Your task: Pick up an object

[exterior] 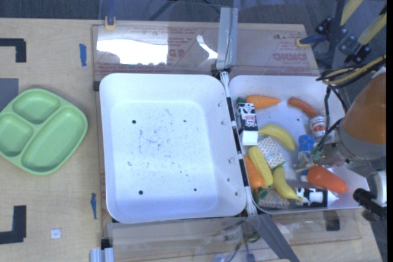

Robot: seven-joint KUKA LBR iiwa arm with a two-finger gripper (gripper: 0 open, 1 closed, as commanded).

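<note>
Objects for picking lie crowded in the right bin [279,88]: I count two bananas [277,134] [284,184], one corn cob [260,166], three carrots [263,101] [327,178] [250,171], one sausage [304,107] and one black-and-white carton [247,117]. Gripper [312,159] sits low among them, beside the lower carrot and a blue piece [306,143]; I cannot tell its grip state. Left bin [166,138] adjoins it. One green divided plate [40,129] rests on the bench, well apart.
</note>
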